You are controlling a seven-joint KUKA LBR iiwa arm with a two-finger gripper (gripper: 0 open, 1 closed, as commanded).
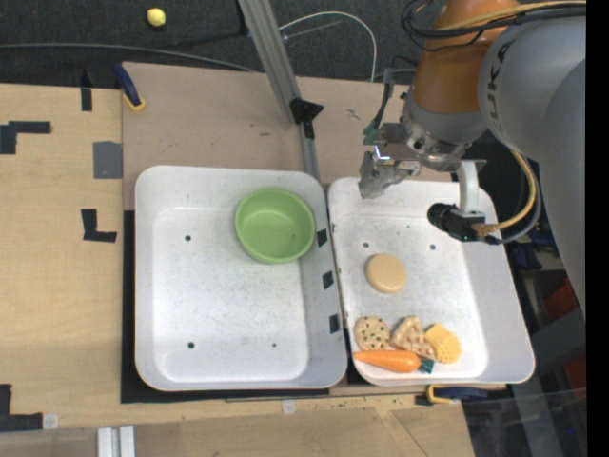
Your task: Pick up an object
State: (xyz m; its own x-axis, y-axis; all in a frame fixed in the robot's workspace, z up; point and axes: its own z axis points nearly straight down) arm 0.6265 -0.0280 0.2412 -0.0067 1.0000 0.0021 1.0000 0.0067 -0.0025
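Note:
My gripper [379, 181] hangs over the far left corner of the right bin [495, 284], with nothing visible between its fingers. A round tan cookie-like disc [386, 273] lies in the middle of that bin, below the gripper. At the bin's near edge sit a dotted cracker [371, 331], a pretzel-shaped piece [411, 333], a yellow corn piece [443, 343] and an orange carrot [387, 360]. A green bowl [275, 224] rests in the left bin [190, 293] at its far right.
A slanted grey pole [271, 50] crosses the bench behind the bins. A black cable fitting [455, 220] hangs off the wrist above the right bin's far right. A small yellow ball [156, 16] lies on the dark floor at the top left.

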